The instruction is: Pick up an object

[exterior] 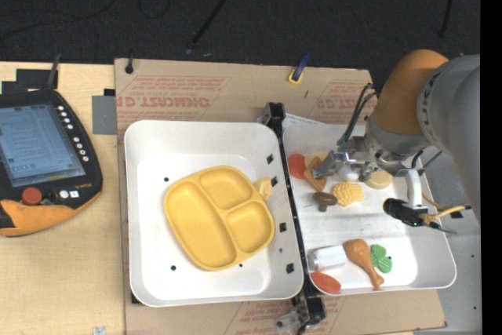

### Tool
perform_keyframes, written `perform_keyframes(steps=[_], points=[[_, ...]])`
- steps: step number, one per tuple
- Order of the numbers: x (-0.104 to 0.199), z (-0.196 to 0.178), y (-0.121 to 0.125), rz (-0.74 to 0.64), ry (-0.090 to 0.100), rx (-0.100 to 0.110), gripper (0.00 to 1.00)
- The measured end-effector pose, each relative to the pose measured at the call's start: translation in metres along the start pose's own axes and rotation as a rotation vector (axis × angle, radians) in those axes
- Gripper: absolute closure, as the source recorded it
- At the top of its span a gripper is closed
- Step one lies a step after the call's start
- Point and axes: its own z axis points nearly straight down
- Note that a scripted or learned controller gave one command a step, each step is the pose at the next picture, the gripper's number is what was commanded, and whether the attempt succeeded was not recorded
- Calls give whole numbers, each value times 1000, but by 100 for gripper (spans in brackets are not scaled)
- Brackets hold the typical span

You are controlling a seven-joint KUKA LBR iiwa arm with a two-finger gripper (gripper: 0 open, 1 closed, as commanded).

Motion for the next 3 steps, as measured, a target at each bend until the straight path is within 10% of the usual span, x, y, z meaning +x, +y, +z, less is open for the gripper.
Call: perform_keyframes(steps=[1, 3], points=[[-3, -14, 1, 1, -4, -3, 100], [-12, -126, 8, 2, -3, 0, 100]])
